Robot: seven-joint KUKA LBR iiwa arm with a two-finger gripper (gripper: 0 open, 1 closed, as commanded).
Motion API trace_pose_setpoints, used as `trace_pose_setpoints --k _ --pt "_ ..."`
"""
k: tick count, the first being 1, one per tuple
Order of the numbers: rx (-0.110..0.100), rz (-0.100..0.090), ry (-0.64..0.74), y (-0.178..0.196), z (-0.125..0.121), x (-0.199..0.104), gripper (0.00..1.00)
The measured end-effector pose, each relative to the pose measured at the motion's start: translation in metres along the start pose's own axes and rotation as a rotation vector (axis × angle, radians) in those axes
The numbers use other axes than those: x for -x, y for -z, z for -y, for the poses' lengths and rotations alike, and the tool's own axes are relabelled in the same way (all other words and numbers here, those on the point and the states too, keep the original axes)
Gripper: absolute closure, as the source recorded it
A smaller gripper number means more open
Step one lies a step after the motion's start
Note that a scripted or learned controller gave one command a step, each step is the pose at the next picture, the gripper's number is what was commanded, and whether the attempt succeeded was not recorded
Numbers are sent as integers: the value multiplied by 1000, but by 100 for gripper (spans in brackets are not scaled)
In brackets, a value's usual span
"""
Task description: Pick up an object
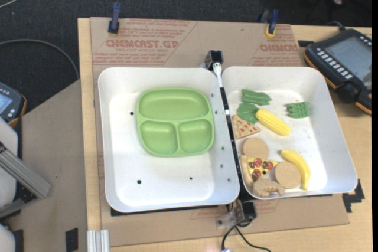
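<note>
Bins: 2, white, shallow, side by side on brown board; left bin [118,180], right bin [331,103].
Left bin contents: 1 green divided tray [175,121], 3 compartments (1 long at far side, 2 small at near side), nothing in them.
Right bin contents: toy food, approx 10 pcs, all in left/near part of bin.
Corn: 1, yellow cob [272,122], mid-bin.
Banana: 1 [297,166], near right.
Green leafy pcs: 3; one [255,97] far side, one [247,112] touching corn, one [298,109] apart to right.
Pizza slices: 2; [243,127] and [259,167].
Round tan cookies: 2; [256,147], [287,174].
Tan lumpy pc: 1 [267,188], near edge.
Clamps on board: 2; blue [114,18], yellow/blue [271,23].
Gripper: state cannot tell.
</note>
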State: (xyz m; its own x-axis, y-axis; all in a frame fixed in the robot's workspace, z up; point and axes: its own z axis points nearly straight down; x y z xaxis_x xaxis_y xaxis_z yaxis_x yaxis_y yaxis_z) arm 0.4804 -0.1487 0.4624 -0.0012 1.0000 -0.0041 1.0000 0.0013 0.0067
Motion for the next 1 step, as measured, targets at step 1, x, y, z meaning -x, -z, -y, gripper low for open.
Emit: trace_pose_setpoints --k 1 --pt "-9 -4 -5 -21 2 41 100"
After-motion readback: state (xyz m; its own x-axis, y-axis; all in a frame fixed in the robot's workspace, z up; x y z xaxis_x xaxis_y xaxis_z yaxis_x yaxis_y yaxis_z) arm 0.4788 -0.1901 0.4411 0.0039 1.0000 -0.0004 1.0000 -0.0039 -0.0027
